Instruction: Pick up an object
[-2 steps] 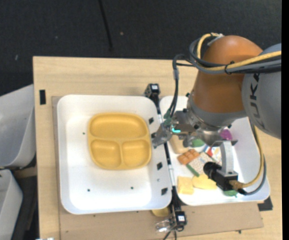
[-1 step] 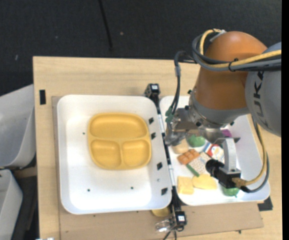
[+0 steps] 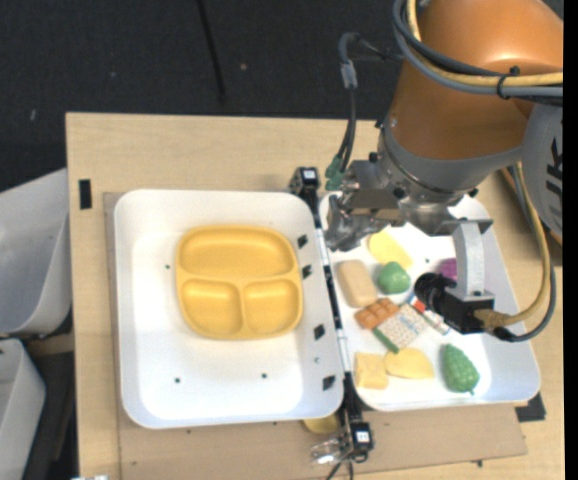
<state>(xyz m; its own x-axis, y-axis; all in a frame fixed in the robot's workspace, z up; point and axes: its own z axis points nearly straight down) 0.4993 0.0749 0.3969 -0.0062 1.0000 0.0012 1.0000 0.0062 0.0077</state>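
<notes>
The arm reaches in from the right and hangs low over the far left corner of the right bin [image 3: 517,373], its orange wrist covering much of that bin's far side. The pincer [image 3: 354,211] sits beneath the wrist as a dark metal cluster close to the divider between the two bins; from this slant I cannot tell whether it is released or clenched, and nothing is visibly caught in it. The nearest candidates lie just toward the camera and slightly right of it: a tan bread-like piece [image 3: 354,280] lies just beside the divider, its long axis running roughly away from the camera, and a pale yellow piece [image 3: 389,245] lies just beyond a green round piece [image 3: 393,278]. Further toward the camera are a brown waffle-like block [image 3: 376,314], two yellow wedges [image 3: 394,367] and a green knobbly piece [image 3: 459,368]. The left bin [image 3: 149,388] carries a yellow divided tray [image 3: 239,280], well apart from the pincer. In my judgement the bread-like piece is the closest target, so the coming move calls for a short shift toward the camera and a descent, closing across its narrow width.
</notes>
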